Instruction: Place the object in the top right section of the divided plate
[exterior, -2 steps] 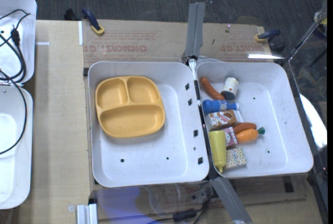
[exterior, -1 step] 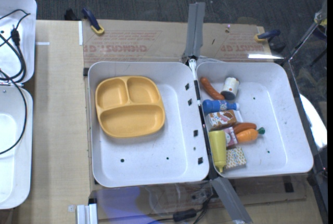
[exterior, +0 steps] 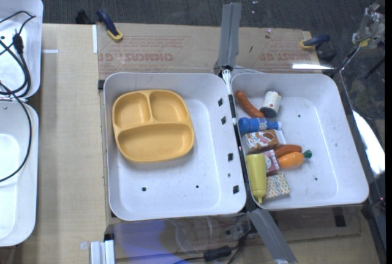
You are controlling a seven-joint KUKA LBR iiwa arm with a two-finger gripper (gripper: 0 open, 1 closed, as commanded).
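A yellow divided plate (exterior: 153,125) lies in the left bin (exterior: 171,195), toward its upper left. It has two small sections at the top and one wide section at the bottom, all bare. The right bin (exterior: 324,152) holds a cluster of toy foods along its left wall: a sausage (exterior: 247,103), a small white can (exterior: 271,102), a blue bottle (exterior: 257,125), a carrot (exterior: 293,159), a yellow mustard bottle (exterior: 256,174) and some flat packets (exterior: 262,141).
A grey divider bar (exterior: 229,42) runs up from between the two bins. Blue and yellow clamps (exterior: 109,25) hold the cardboard backing at the top. White trays with black cables (exterior: 15,60) stand at the far left.
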